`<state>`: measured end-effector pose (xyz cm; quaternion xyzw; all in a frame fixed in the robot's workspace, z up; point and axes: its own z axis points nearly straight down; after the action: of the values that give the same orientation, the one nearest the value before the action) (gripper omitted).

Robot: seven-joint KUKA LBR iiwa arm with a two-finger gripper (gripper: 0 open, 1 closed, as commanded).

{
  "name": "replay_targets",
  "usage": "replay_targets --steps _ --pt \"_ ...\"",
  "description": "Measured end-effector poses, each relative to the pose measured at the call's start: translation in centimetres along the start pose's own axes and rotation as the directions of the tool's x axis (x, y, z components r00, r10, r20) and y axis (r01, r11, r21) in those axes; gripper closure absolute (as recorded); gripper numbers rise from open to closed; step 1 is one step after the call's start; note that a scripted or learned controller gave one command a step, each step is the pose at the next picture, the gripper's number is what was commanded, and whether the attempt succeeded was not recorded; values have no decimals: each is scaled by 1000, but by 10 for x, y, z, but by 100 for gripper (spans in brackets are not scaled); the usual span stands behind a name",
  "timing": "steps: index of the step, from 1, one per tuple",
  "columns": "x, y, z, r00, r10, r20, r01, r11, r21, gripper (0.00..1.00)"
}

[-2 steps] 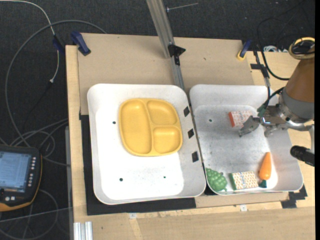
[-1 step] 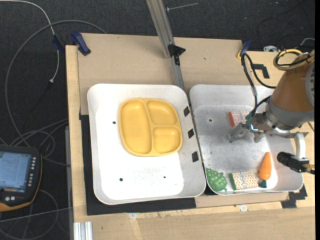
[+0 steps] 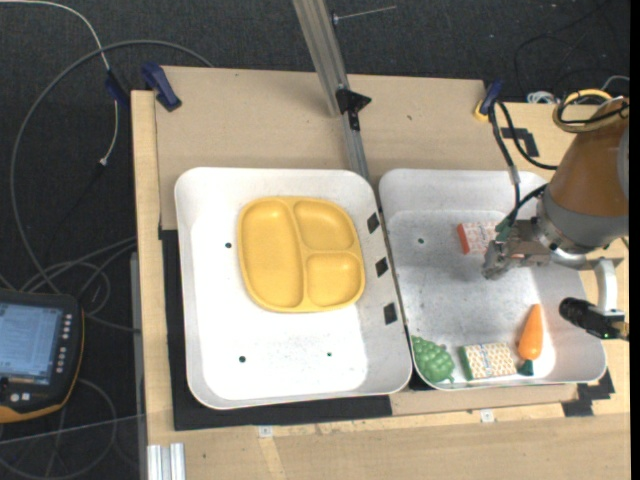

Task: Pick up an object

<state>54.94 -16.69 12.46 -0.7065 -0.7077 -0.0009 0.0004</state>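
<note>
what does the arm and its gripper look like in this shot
The arm enters from the right as a rounded body with an orange-brown band above a grey wrist section. Black cables loop along its upper side, and a yellowish cable coil sits near its top. The gripper is a small dark grey metal assembly at the wrist's end, over the right bin.

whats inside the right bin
In the right bin: a small red and white item beside the gripper, and along the near edge a green toy, a patterned block and a carrot. The arm covers the bin's right part.
</note>
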Motion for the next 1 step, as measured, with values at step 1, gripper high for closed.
replay_targets --steps 1 --pt "0 -7 -48 1000 1 3 -1 1000 -5 100"
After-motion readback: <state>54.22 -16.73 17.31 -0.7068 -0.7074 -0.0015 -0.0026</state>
